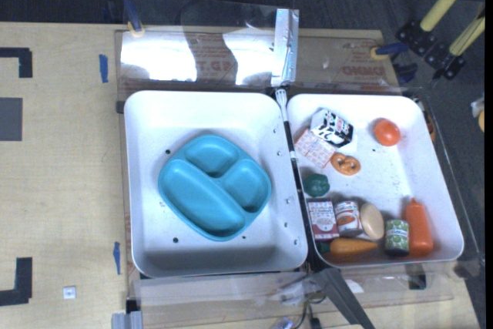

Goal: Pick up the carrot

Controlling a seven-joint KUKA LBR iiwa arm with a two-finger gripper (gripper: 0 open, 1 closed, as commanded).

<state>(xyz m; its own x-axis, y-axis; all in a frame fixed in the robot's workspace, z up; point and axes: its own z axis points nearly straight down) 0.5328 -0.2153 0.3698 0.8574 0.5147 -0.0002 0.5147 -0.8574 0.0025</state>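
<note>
The carrot point(353, 247) is a short orange piece lying on its side along the front wall of the right bin point(431, 158). It points left to right. A red-labelled box point(320, 218), a small can point(348, 217) and a beige oval piece point(372, 221) crowd it from behind. A green can point(397, 236) stands just to its right.
An orange bottle point(418, 227) lies at the right bin's front right. Farther back are a green lump point(315, 185), a pretzel point(346, 164), a pink checked packet point(312, 148), a black-and-white carton point(333, 127) and an orange ball point(387, 132). The left bin point(146, 135) holds a blue divided plate point(215, 185).
</note>
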